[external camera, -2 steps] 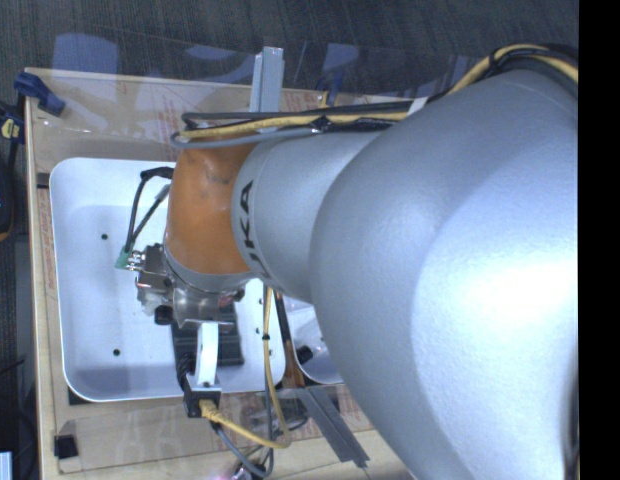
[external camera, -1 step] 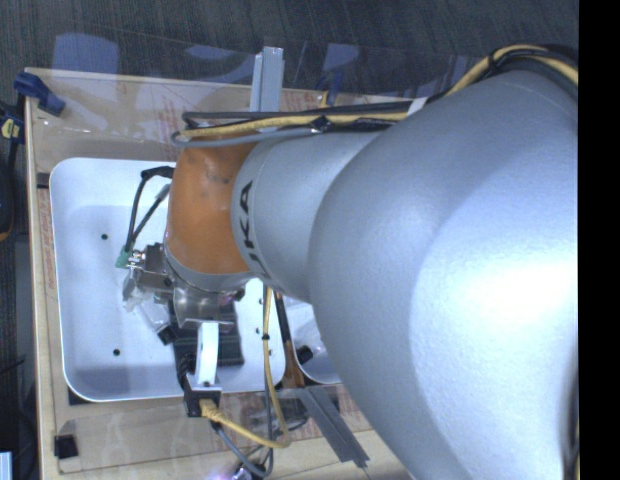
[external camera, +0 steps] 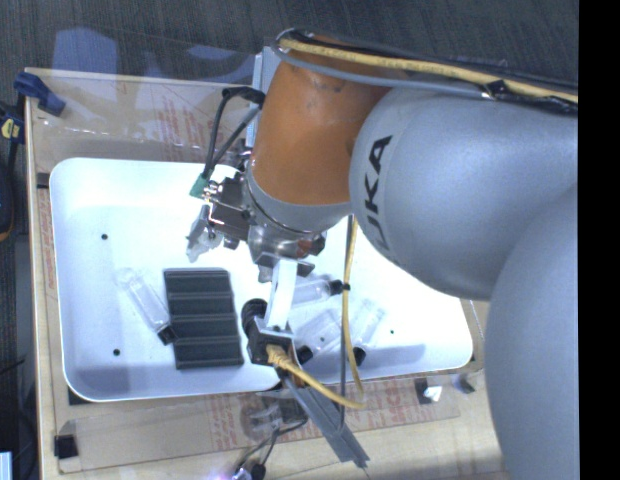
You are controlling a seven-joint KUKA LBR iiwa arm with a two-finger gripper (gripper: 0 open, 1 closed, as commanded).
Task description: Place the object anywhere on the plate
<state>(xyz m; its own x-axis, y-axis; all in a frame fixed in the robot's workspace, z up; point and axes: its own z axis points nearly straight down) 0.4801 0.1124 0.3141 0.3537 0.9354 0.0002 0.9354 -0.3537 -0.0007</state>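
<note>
1. One camera view: gripper (external camera: 206,230) hangs at 12 o'clock of dark ribbed slab (external camera: 202,318) in white bin (external camera: 80,183); open or closed, can't tell.
2. Likely object: clear plastic tube (external camera: 142,296), at slab's 9 o'clock, just beside.
3. Looks light, stiff, slick; grip across its middle.

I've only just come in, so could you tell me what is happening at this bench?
The KUKA arm reaches in over the middle of the white bin. A dark ribbed block lies flat in the bin just beside the arm's end, with a clear plastic piece next to the block. Whether the arm holds anything, I cannot tell.
</note>
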